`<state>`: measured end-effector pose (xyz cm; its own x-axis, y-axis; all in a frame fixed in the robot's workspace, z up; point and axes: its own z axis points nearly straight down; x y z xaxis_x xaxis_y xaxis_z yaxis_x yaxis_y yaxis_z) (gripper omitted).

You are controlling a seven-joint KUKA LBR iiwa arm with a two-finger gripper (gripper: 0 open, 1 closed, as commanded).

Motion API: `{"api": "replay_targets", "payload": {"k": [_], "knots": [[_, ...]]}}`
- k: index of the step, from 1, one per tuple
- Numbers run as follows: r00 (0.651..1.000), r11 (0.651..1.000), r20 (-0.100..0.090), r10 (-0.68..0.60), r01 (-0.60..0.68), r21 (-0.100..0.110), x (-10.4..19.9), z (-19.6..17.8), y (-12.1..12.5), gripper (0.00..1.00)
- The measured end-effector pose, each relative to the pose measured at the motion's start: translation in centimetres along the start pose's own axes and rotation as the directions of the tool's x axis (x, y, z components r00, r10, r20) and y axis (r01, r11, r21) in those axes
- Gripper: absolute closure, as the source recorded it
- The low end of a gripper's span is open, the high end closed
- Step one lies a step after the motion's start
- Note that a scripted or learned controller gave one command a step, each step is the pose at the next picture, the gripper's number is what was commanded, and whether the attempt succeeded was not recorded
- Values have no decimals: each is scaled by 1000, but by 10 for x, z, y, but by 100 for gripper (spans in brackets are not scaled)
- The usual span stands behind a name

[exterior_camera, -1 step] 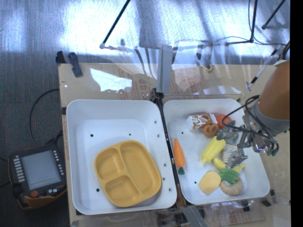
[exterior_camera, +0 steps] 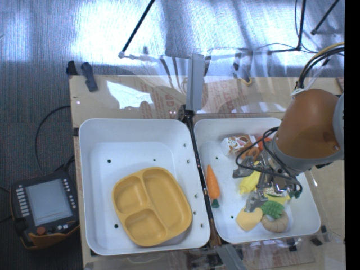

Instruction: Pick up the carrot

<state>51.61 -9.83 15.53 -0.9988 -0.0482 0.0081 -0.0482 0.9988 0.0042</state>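
The carrot (exterior_camera: 212, 184) lies in the right bin (exterior_camera: 292, 229), near its left wall, green tip pointing toward the camera. The hand (exterior_camera: 260, 198) hangs over the toys in that bin's middle, right of the carrot and apart from it; whether it is apart or together cannot be told. Bare white floor surrounds the carrot. Left of the carrot, the other bin (exterior_camera: 95, 151) holds a yellow plate (exterior_camera: 151, 206). Both rest on the desk (exterior_camera: 129, 97).
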Motion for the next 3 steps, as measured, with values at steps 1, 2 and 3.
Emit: {"api": "replay_targets", "payload": {"k": [1,2,3], "knots": [[994,994,5,-109,109,2,8,-30,65,0],[991,991,1,133,-133,3,26,-28,125,0],[992,992,-4,127,-127,4,25,-35,127,100]]}}
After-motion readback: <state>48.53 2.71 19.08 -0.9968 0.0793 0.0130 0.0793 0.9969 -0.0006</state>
